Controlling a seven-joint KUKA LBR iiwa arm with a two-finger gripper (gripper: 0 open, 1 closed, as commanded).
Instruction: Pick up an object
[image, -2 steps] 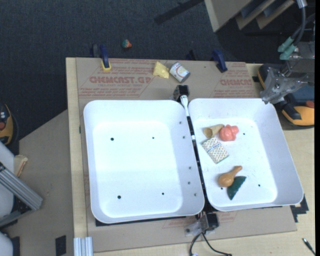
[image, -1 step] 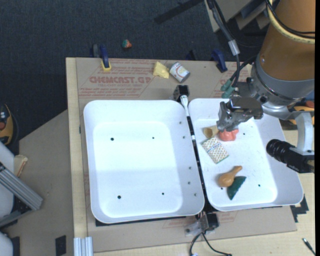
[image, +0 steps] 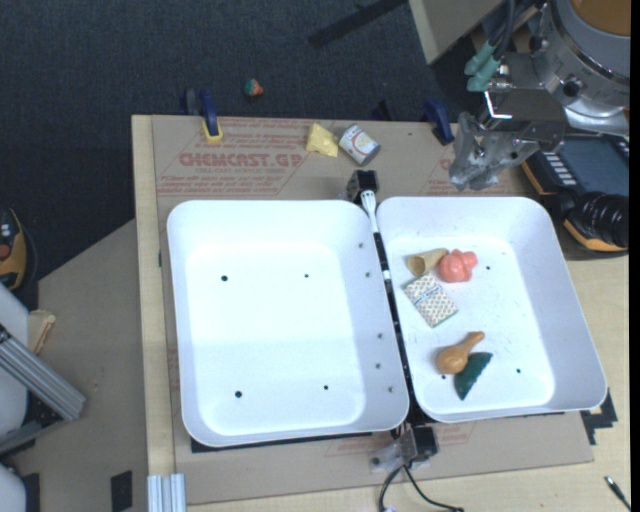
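The right bin (image: 566, 290) holds several small objects. A pink lumpy toy (image: 458, 266) lies beside a tan cone-shaped piece (image: 427, 263). Just below them is a small patterned box (image: 431, 300). Nearer the front lie an orange-brown pear-shaped piece (image: 459, 351) and a dark green wedge (image: 471, 374), which touch each other. My gripper (image: 478, 168) hangs over the bench just beyond the right bin's far rim, well above and behind the objects. Nothing is visible in its grasp.
The left bin (image: 200, 300) sits beside the right one, joined at a black hinge strip (image: 385, 290). On the cardboard behind the bins lie a yellow piece (image: 322, 141) and a small box (image: 359, 145). Blue clamps (image: 209, 112) grip the board's far edge.
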